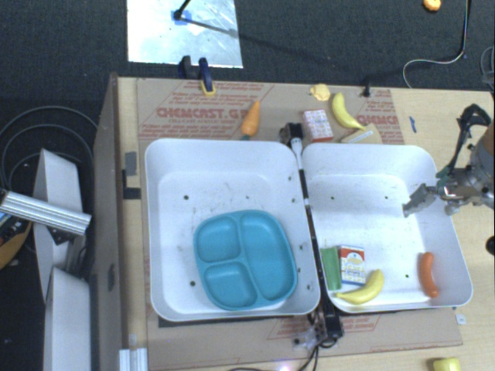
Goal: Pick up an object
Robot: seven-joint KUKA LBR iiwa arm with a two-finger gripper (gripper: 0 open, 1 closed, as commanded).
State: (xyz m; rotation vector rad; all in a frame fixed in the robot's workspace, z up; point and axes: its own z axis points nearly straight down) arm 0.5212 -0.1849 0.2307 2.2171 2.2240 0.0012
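Left bin [166, 207] holding a blue divided plate [244, 259]; right bin [402, 165] with a green-and-red box [344, 267] and a banana [365, 288] touching at its near edge, a sausage [428, 273] by its right wall; gripper [418, 199] over the right bin's right side, nothing seen between its fingers, open or closed indiscernible

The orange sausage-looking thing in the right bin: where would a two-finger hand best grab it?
Probably across the middle of the orange sausage, coming straight down from above. It lies flat, long and narrow, close to the right bin's right wall, so fingers closing across its short width fit best. The gripper is farther up that bin.
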